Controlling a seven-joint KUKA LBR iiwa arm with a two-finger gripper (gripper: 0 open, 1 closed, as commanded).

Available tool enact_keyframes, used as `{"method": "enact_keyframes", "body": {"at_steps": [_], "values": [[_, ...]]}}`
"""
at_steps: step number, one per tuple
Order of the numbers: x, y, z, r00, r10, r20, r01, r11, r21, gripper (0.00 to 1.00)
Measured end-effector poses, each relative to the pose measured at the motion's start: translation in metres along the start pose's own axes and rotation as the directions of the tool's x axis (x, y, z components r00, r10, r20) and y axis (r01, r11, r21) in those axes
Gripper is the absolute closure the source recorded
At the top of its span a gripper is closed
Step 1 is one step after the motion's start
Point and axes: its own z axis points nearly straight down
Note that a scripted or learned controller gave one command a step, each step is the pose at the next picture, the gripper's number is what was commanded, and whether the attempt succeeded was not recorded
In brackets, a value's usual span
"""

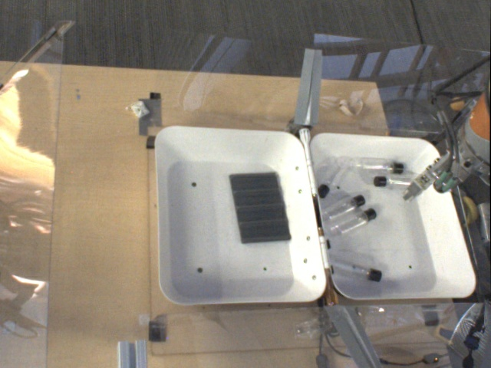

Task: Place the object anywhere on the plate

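Two shallow white bins side by side on wooden bench. Left bin carrying a dark ribbed rectangular plate, flat, slightly right of centre, long side running near-to-far.

Right bin carrying several clear tubes with black caps:
- tube at far side, cap to right
- tube just nearer than the first, cap to left
- tube near bin's left-centre, cap to right
- tube just beside and nearer than the last, cap to right
- tube alone toward near edge, cap to right
- dark cap close to left wall; tube body hard to make out

All tubes lying in right bin, none on plate.

Gripper reaching in from right, over far-right part of right bin, pointing down-left, tip just right of the two far tubes. Nothing seen between fingers. Whether claw apart or together: cannot tell, too small and blurred. Orange band of arm at right edge.

Grey metal bracket beyond junction of the bins.
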Motion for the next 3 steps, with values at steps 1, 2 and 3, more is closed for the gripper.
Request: {"method": "enact_keyframes", "body": {"at_steps": [1,2,3], "values": [[-0.02,0.062,0.133,0.984,0.179,-0.004,-0.179,0.984,0.005,1.0],[0.029,0.137,0.054,0.986,0.169,-0.002,-0.169,0.986,0.0,1.0],[0.081,0.169,-0.04,0.819,0.573,-0.001,-0.573,0.819,0.002,1.0]]}}
